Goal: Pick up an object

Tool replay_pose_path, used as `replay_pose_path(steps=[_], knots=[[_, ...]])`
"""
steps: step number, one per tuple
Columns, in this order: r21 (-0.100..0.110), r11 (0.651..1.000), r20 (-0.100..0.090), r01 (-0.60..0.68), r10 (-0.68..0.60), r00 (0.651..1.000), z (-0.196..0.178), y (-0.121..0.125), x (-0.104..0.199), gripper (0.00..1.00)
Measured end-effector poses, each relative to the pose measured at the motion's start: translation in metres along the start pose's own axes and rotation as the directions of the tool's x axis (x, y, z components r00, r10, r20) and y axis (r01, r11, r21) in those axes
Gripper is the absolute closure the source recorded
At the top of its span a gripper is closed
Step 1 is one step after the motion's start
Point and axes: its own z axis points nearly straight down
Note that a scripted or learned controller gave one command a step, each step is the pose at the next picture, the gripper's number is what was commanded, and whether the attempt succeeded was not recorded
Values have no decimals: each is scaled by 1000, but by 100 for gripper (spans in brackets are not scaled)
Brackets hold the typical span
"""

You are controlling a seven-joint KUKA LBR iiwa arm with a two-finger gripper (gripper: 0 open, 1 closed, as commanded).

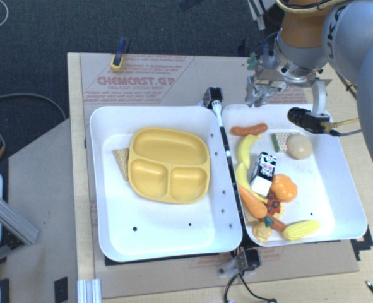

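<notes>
The right bin (344, 169) holds several toy foods: a red sausage (248, 130), a banana (242, 160), a beige ball (298, 146), a black-and-white box (264, 169), an orange pepper (284, 188), a carrot (252, 202) and a yellow corn cob (301, 229). My gripper (260, 97) hangs over the far left corner of that bin, above and just behind the sausage. It is open, with nothing between its fingers.
The left bin (104, 188) carries a yellow divided plate (169, 165) with a toast slice (121, 161) at its left side. A black part on the arm (309, 120) overhangs the right bin's far edge. A yellow-blue clamp (118, 55) lies at the bench's back left.
</notes>
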Motion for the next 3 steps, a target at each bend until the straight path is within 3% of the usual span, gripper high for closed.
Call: replay_pose_path(steps=[1, 3], knots=[[6, 1000, -1, -3, 3, 1000, -8, -16, 3, 100], [3, 1000, 0, -2, 2, 1000, -3, -2, 11, 100]])
